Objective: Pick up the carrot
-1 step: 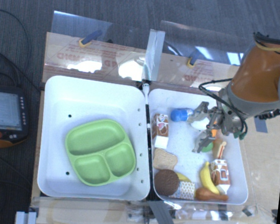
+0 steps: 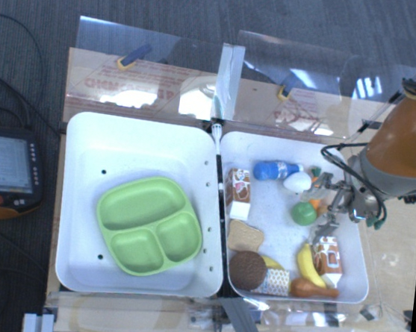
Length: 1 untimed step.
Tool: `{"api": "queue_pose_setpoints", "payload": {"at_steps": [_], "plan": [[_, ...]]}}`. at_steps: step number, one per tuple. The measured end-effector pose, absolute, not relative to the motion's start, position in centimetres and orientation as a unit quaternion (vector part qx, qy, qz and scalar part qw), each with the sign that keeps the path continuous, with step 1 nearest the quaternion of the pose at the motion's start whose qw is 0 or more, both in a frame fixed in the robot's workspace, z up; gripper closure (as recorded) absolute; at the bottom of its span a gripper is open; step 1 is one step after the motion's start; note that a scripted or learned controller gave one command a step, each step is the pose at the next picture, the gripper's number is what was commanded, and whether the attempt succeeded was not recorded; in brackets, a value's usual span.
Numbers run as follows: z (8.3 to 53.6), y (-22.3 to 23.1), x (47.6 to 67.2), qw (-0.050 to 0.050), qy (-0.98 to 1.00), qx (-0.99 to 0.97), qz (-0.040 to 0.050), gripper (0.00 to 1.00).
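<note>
Overhead, the grey arm's two-finger pincer (image 2: 328,214) is hovering low in the right shallow white bin (image 2: 359,281), just beside the small orange carrot (image 2: 316,205) lying next to the round green ball (image 2: 304,213); whether it is gripping cannot be told. The green three-compartment plastic plate (image 2: 149,224) is sitting in the left white bin (image 2: 90,147).

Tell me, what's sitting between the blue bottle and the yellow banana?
In the camera view, a green ball sits between the blue bottle and the banana.
</note>
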<state>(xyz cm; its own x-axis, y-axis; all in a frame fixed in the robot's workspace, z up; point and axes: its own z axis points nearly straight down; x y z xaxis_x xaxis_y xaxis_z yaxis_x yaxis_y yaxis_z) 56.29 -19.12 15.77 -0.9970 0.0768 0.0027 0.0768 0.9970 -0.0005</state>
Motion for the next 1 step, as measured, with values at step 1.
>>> {"api": "queue_pose_setpoints", "payload": {"at_steps": [1], "plan": [[9.08,-18.40,61.05,-0.007,-1.000,-0.011,0.0026,0.00]]}}
